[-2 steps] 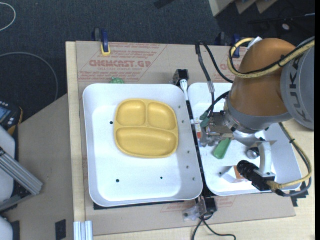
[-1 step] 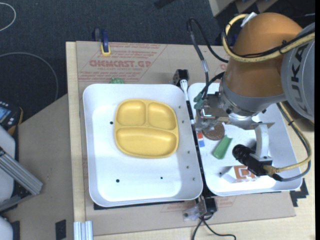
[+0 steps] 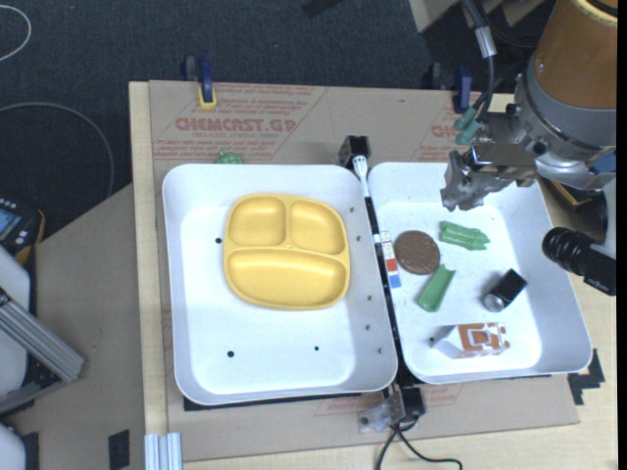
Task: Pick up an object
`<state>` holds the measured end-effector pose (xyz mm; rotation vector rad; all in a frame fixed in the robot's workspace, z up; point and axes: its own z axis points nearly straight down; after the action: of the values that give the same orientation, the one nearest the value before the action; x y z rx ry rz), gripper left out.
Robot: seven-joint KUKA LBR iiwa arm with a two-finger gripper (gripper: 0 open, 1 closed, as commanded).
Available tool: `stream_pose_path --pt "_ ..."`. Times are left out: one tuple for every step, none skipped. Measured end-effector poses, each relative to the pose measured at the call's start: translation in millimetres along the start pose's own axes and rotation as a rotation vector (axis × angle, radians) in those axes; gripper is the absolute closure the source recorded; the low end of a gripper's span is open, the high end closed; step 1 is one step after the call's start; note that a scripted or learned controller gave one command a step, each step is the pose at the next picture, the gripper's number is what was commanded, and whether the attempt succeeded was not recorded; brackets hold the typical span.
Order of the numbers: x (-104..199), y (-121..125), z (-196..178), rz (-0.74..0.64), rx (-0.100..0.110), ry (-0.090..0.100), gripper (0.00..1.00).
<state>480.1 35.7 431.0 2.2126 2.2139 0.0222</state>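
Jaws (image 3: 458, 200): open or shut, I cannot tell; they hang over the right bin (image 3: 549, 360). Worktop (image 3: 265, 116) print reads "CHEMCAST".

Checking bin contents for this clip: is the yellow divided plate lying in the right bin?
No, the yellow divided plate lies in the left bin.

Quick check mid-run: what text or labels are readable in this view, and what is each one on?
"CHEMCAST G P" in red, on the brown board behind the left bin.
More red print on the board behind the right bin: too blurred to read.
Orange marking on the small white carton: too small to read.
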Motion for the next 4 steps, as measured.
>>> stream_pose_path --pt "-46 -3 82 0.007 0.027 -0.003 1.0" --pt "-81 -5 167 0.006 0.028 -0.003 1.0" --pt "1 -4 160 -0.009 0.018 0.001 1.0" --pt "-60 -1 77 0.006 0.007 -0.004 1.0"
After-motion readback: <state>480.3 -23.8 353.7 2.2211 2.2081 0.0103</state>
